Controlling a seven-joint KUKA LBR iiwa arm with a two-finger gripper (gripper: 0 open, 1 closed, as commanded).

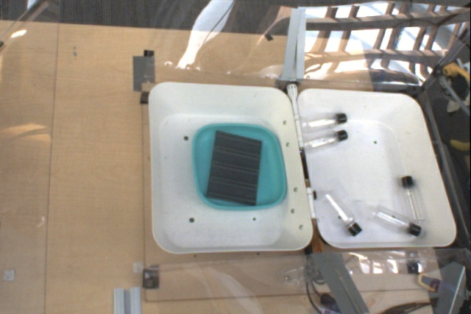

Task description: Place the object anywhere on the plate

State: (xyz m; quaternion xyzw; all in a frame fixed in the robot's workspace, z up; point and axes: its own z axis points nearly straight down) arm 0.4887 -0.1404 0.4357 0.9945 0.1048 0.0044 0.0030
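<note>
Dark ribbed block (235,168) lies on teal plate (202,158); probably five vials (324,120) right.

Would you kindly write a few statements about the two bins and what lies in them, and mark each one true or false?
1. A dark ribbed slab lies on the teal plate. True.
2. The teal plate sits in the right bin. False: it sits in the left bin.
3. The right bin holds five clear tubes with black caps. True: two lie together near its upper left, such as one tube, and three lie in its lower half.
4. The slab hangs over the plate's rim into the bin. False: it lies wholly within the plate.
5. One tube lies on the plate beside the slab. False: all the tubes lie in the right bin.
</note>
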